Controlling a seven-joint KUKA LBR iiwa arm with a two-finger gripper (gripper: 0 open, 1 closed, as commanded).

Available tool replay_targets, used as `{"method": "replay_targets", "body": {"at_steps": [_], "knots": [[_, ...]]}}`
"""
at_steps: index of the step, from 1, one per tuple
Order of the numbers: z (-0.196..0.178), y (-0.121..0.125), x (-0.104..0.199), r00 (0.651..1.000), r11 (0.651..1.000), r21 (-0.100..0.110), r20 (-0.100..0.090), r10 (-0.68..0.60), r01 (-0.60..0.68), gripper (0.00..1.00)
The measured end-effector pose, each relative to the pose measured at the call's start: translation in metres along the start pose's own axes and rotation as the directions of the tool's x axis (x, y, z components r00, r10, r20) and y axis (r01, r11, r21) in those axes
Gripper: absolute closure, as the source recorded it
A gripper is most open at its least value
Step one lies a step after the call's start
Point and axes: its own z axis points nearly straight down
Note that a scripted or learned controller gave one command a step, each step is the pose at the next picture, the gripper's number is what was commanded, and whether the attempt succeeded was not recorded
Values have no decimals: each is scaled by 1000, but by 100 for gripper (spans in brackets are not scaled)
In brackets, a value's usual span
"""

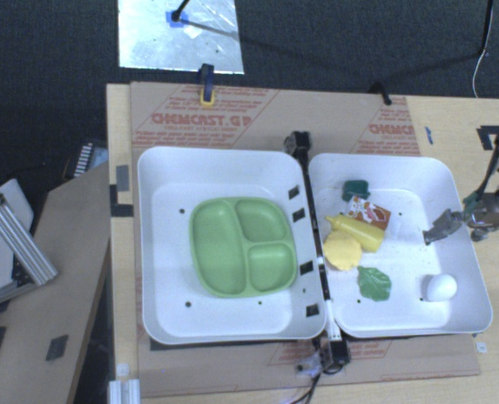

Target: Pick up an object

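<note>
Bench (257, 112), cardboard-faced, bearing two shallow white bins side by side; left bin (161, 225) holds one green divided plate (242, 247), three compartments, lying flat near the bin's centre and slightly toward its right wall; right bin (464, 305) holds the loose items, grouped mostly in its left half; dark green piece (355, 189) near the far edge, left of centre; small orange-and-white packet (370, 214) just in front of it, touching or nearly touching; yellow elongated item (357, 230) lying at a slant beside the packet, in contact with a pale yellow round item (342, 250) near the bin's left wall; green leaf-shaped piece (374, 284) toward the near edge, just beside the round item; white egg-shaped object (440, 288) alone near the near right corner, well apart from the cluster; gripper (441, 225) entering over the right bin's right wall, above the bin floor about midway along that wall, with the egg-shaped object nearer the front edge below it; nothing visible between its fingers; degree of opening cannot be told at this resolution; arm's wrist (493, 209) over the right rim.
</note>
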Motion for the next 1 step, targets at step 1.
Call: {"method": "replay_targets", "body": {"at_steps": [1], "knots": [[56, -5, -9, 1000, 1000, 5, -2, 3, -3, 0]]}}
